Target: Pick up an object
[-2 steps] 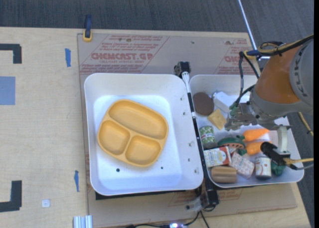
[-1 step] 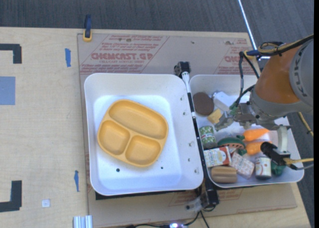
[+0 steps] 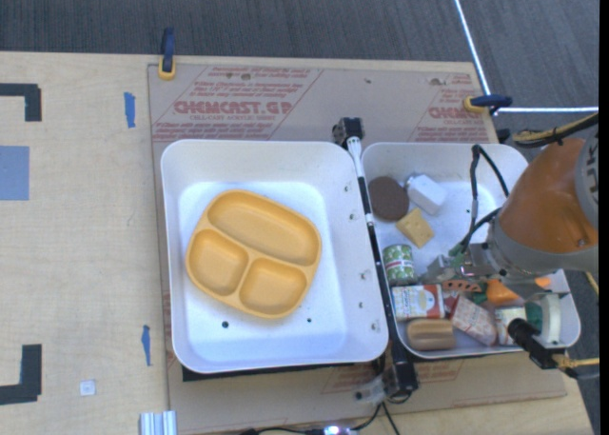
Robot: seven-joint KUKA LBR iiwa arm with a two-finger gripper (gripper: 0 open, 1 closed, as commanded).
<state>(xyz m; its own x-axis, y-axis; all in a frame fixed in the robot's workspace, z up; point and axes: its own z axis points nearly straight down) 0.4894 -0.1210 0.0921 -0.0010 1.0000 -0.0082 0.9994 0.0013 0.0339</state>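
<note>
Here, end effector (image 3: 463, 271) low in right bin (image 3: 447, 155) — grip state unclear, green can (image 3: 398, 263) just beside, left

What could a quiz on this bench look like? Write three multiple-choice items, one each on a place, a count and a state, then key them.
1. Where does the yellow divided tray lie?
A. left bin
B. right bin
C. bare bench

2. How many compartments does the tray have?
A. two
B. three
C. five

3. How does the green can stand?
A. upright inside the tray
B. on the bench outside both bins
C. in the right bin among other items

Key: 1 A, the tray sits inside the left bin. 2 B, one long section and two smaller ones show. 3 C, it rests by the bin's left wall, below the brown disc.
</note>
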